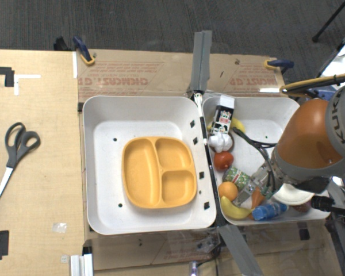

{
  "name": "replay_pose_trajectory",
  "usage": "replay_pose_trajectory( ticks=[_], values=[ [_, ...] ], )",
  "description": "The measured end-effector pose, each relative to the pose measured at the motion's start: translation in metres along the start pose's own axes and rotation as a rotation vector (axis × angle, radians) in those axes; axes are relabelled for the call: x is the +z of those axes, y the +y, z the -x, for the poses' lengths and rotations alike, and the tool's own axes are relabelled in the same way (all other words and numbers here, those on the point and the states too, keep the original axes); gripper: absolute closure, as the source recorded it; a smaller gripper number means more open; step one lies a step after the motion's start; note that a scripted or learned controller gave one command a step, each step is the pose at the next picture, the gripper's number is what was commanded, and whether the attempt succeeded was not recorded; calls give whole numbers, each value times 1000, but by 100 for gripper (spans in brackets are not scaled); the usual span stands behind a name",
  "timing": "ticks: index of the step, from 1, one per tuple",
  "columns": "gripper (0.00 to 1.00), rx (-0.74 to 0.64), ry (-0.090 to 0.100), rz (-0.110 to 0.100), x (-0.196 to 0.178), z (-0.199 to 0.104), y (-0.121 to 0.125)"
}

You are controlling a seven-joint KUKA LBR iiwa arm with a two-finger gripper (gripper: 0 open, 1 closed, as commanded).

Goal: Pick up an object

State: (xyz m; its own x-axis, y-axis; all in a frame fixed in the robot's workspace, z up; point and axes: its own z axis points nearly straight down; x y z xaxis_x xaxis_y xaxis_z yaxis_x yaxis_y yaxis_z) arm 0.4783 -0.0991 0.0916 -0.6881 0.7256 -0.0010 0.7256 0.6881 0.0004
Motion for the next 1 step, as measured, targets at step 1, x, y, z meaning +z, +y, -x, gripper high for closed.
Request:
replay_pose_trajectory(
  ticks=[1],
  values=[
    [100, -2, -3, 1, -9, 1, 1]
  ],
)
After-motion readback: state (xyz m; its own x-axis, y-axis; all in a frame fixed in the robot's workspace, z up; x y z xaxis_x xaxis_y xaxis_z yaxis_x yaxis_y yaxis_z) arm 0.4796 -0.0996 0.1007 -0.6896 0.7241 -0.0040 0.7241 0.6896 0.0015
